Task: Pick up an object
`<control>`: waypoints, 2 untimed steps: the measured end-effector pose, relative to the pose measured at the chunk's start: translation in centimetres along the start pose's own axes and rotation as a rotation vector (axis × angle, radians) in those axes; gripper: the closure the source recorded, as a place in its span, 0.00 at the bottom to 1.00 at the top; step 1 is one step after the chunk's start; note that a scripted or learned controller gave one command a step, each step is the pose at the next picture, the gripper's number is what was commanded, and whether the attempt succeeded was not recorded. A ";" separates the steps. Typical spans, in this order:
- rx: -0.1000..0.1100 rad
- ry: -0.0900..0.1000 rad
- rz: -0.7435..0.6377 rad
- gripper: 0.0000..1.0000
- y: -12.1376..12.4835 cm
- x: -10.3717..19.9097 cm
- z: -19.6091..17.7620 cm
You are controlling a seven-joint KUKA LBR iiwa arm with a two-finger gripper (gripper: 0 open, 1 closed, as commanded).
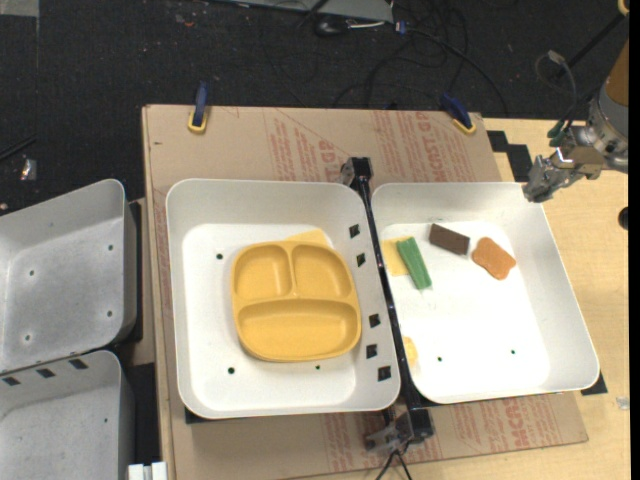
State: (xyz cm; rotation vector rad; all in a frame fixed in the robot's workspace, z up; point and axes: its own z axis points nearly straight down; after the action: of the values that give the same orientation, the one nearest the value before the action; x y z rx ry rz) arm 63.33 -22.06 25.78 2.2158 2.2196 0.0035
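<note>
Taking the right shallow white plastic bin (pixel 560 298) as my landmark, a black divider strip (pixel 378 288) runs along its left edge, and beyond that strip sits the left white bin (pixel 190 268) with one yellow three-compartment plastic tray (pixel 296 301) in it. My hand (pixel 545 178) hangs just outside the right bin's upper right corner, touching nothing there that I can see, and how far open it is I cannot tell. Inside the right bin I count three loose pieces in its upper half, clear of one another: one green flat stick (pixel 413 263) nearest the divider, one dark brown block (pixel 449 238) and one orange rounded lump (pixel 493 258).
</note>
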 end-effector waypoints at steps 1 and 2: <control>0.007 0.004 -0.004 1.00 -2.0 5.8 0.7; 0.008 0.004 -0.005 1.00 -4.3 11.0 1.1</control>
State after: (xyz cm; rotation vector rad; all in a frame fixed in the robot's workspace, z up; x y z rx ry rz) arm 59.04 -11.09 24.66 2.2158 2.2311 -0.0007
